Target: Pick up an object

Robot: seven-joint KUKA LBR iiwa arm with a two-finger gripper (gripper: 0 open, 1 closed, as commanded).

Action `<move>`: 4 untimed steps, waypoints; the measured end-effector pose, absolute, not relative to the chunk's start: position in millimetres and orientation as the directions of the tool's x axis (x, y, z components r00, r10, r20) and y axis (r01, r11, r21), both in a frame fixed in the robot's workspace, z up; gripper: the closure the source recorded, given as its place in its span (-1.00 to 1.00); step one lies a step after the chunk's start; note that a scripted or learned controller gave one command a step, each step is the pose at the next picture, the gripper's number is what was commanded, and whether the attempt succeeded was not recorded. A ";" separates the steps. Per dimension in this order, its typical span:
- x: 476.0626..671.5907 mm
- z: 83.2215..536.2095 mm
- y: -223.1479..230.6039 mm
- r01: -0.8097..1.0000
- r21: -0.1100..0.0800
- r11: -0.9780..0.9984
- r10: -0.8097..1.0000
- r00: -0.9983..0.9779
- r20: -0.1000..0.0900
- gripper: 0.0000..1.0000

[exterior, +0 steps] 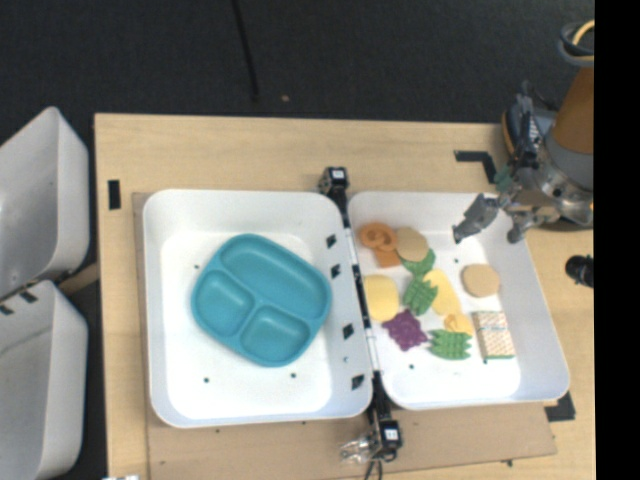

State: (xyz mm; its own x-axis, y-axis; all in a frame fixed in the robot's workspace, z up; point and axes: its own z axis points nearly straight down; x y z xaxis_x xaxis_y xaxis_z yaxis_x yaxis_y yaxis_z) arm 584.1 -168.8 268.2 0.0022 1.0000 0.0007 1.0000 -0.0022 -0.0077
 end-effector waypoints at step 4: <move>578.3 103.5 -176.9 1.000 0.003 -0.002 1.000 0.002 -0.001 -1.00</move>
State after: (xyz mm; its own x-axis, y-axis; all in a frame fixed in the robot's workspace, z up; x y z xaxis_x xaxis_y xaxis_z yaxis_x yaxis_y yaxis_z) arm 578.3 -176.9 103.5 0.0024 1.0000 -0.0011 1.0000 -0.0024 0.0034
